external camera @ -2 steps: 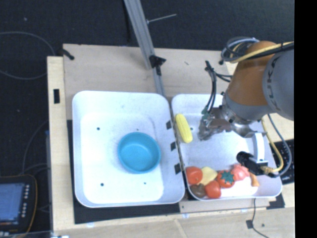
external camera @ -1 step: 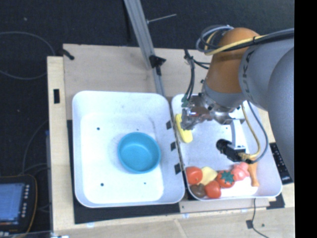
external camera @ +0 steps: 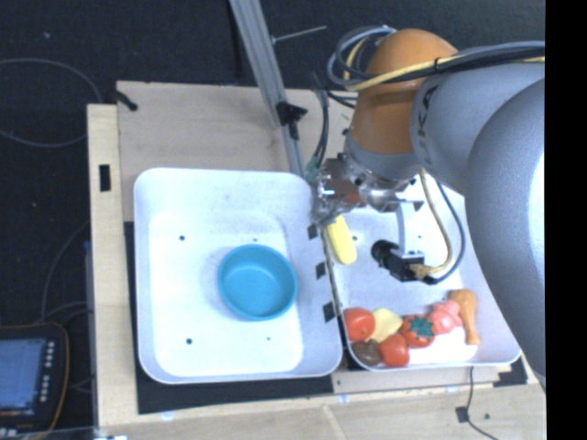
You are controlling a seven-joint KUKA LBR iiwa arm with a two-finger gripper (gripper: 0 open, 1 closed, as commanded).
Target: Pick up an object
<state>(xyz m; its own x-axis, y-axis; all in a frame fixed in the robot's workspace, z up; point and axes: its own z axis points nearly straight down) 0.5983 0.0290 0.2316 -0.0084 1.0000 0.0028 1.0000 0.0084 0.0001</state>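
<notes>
My gripper (external camera: pixel 332 211) hangs over the left edge of the right bin (external camera: pixel 491 342), under the orange-banded wrist. It is shut on a small yellow oblong object (external camera: pixel 342 243), whose upper end sits between the fingers while the rest hangs tilted down over the wall between the bins. At the near end of the right bin lies a heap of toy food: a red tomato (external camera: pixel 359 323), a yellow piece (external camera: pixel 387 322), a red piece with a green top (external camera: pixel 417 329), a pink and orange piece (external camera: pixel 456 312) and a brown piece (external camera: pixel 365 355).
A blue bowl (external camera: pixel 258 282) sits in the middle of the left bin (external camera: pixel 174 209). A grey metal post (external camera: pixel 261 58) slants up behind the bins. A black cable connector (external camera: pixel 396 259) hangs beside the gripper. The grey arm covers the right bin's far part.
</notes>
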